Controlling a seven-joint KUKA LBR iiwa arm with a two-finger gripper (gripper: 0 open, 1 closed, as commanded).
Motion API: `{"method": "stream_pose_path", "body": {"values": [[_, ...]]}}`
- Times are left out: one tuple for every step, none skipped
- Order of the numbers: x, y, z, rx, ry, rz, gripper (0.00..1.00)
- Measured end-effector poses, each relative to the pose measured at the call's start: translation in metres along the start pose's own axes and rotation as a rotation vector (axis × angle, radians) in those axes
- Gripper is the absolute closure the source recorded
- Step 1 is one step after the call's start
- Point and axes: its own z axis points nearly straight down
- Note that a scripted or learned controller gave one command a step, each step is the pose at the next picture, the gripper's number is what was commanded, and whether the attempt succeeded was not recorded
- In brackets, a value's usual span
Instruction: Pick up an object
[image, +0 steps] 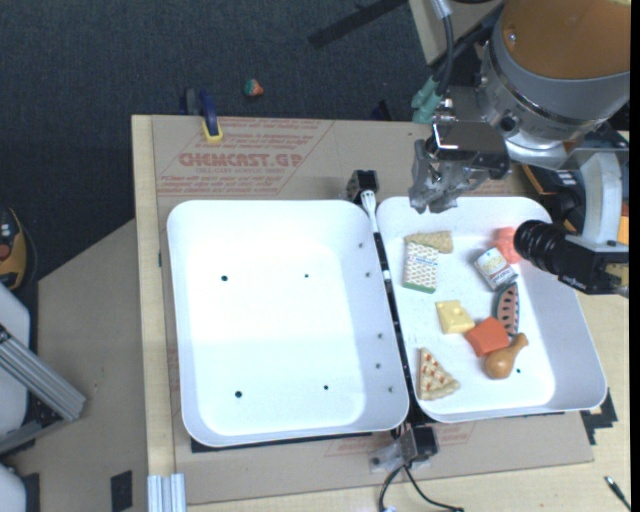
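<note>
Right now gripper (432, 200), fingers' state unclear, hangs just above cracker (430, 241) at right bin's (570, 390) far edge.

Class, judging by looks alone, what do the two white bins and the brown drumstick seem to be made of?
The two shallow white bins look like moulded plastic: smooth, rounded corners, faint sheen. The brown drumstick in the right-hand bin is probably glossy toy plastic, given its even colour and small highlight, though rubber is possible.

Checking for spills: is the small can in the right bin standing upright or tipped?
Tipped. The small can lies on its side on the right bin, its round end facing up-left.
</note>
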Motion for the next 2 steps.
{"method": "stream_pose_path", "body": {"values": [[0.061, -0.003, 0.055, 0.02, -0.003, -0.015, 1.0], [-0.028, -0.001, 0.066, 0.016, -0.004, 0.001, 1.0]]}}
